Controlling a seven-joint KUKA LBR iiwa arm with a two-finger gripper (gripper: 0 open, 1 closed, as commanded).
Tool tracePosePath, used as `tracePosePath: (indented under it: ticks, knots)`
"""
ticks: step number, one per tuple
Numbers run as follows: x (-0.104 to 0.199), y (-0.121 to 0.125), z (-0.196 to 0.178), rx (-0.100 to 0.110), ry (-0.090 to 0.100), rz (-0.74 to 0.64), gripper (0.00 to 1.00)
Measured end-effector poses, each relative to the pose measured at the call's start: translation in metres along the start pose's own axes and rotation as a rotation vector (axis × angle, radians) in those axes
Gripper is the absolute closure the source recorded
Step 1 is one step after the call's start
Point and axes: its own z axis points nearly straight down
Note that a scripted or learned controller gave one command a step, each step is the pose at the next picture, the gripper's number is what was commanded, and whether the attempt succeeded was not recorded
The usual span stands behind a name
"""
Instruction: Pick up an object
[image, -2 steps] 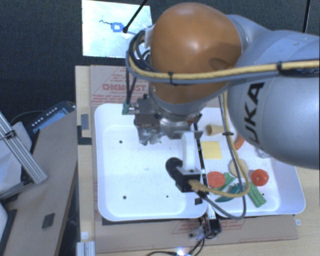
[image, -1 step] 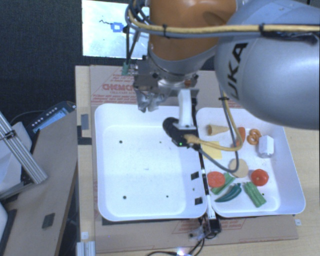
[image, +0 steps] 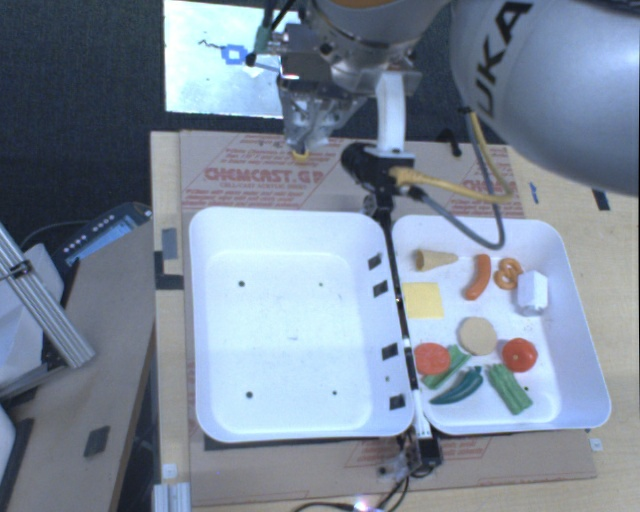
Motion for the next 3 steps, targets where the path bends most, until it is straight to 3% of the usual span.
tracePosePath:
  ticks: [2,3]
  knots:
    - [0.002,-0.038,-0.065,0.007,-0.001,-0.006,1.0]
    - [-0.013,-0.07,-0.063,0.012,-0.003,-0.005,1.0]
